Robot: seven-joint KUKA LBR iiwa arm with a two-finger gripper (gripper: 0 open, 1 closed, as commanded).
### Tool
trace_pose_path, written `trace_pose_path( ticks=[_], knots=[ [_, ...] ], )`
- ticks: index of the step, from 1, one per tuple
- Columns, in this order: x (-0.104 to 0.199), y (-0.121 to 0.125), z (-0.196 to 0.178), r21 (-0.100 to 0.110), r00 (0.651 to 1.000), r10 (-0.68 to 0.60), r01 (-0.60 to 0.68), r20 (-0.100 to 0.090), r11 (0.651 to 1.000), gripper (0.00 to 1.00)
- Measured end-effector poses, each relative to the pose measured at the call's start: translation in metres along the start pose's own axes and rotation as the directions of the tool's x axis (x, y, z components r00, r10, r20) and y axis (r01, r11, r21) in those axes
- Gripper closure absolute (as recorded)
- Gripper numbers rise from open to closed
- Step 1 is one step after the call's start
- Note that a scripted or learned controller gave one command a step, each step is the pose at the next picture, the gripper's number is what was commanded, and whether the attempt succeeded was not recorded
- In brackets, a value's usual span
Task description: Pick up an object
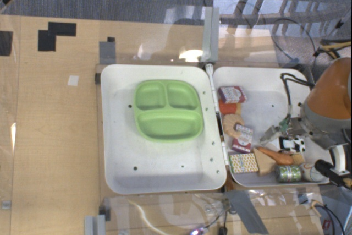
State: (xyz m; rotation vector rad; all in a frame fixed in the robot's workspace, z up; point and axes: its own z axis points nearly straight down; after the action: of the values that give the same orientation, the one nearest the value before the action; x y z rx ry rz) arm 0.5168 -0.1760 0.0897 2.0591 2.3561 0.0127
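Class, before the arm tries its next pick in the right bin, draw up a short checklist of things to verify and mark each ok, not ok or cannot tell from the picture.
1. Objects available in the right bin: ok; carrot, green can, red packet.
2. Arm over the right bin: ok.
3. Hand free of any object: cannot tell.
4. Objects spaced for a clean grasp: not ok; they crowd the near-left part.
5. Green tray lies in the left bin, clear of the pick: ok.
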Motion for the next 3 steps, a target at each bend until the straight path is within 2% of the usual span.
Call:
trace_pose_path(
  ticks=[1,2,3],
  knots=[
    [-0.018,0.069,0.002,0.003,0.966,0.26,-0.26,0.0,0.966,0.0],
    [-0.005,0.018,0.001,0.003,0.964,0.267,-0.267,-0.001,0.964,0.0],
    [0.013,-0.022,0.0,-0.003,0.973,0.231,-0.231,0.001,0.973,0.0]
  ],
)
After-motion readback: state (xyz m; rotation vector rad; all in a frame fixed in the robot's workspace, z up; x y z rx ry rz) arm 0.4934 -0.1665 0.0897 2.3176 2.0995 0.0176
